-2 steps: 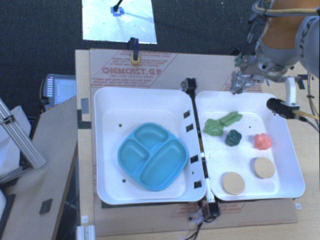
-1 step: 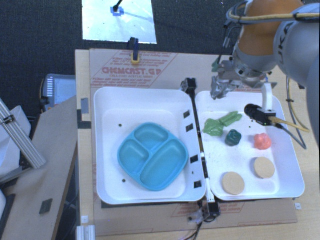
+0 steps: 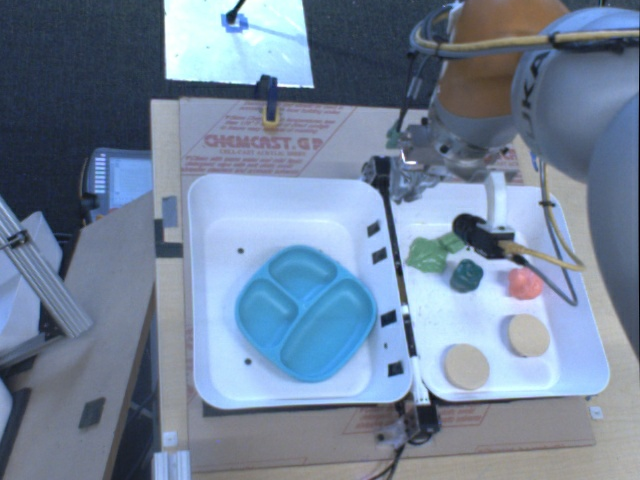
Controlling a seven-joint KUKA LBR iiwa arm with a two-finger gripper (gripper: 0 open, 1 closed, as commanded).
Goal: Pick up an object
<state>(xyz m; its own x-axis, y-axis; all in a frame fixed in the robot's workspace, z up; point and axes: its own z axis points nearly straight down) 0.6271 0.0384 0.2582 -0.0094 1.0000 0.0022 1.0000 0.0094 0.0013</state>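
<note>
The tan disc (image 3: 466, 365) at lower right sits beside another disc (image 3: 528, 334), a pink piece (image 3: 525, 283), a teal lump (image 3: 466, 276) and a green piece (image 3: 432, 253) in the right bin (image 3: 585, 358); the gripper (image 3: 410, 173), its opening impossible to judge, hovers at the bin's upper-left rim and could strike the wall rather than reach anything.
</note>
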